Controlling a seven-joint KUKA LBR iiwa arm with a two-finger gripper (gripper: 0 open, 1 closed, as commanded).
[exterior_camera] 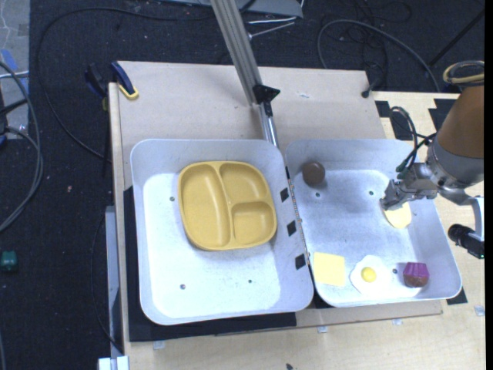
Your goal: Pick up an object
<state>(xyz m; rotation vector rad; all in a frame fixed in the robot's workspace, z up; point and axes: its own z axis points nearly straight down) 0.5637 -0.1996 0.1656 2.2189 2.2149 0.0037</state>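
On the desk (192, 91) two shallow white bins stand side by side. The left bin (154, 230) is far to the left of the gripper and holds a yellow plate (228, 205) with three compartments; the plate lies flat in the upper middle part of this bin. Between the bins, a grey metal pole (239, 45) goes down at a slant from the top of the view and ends at the upper edge where the two bins meet.

The right bin (347, 206) holds the small things. A brown ball (313, 173) lies near its upper left corner, to the left of the gripper and a little higher. A flat yellow square (330, 268), like a slice of cheese, lies near the lower edge, below and to the left of the gripper. Just beside it on the right is a fried egg (370, 275), white with a yellow middle, almost straight below the gripper. A small purple block (415, 274) lies next to the egg, below the gripper and slightly to its right.

The gripper (397, 200) is low over the right part of this bin, directly above a pale yellow piece (399, 219), which lies just under its tip. I cannot tell how wide the gripper is, and I cannot tell if it touches the piece. The grey arm (454, 164) with the orange band (466, 122) comes in from the right.
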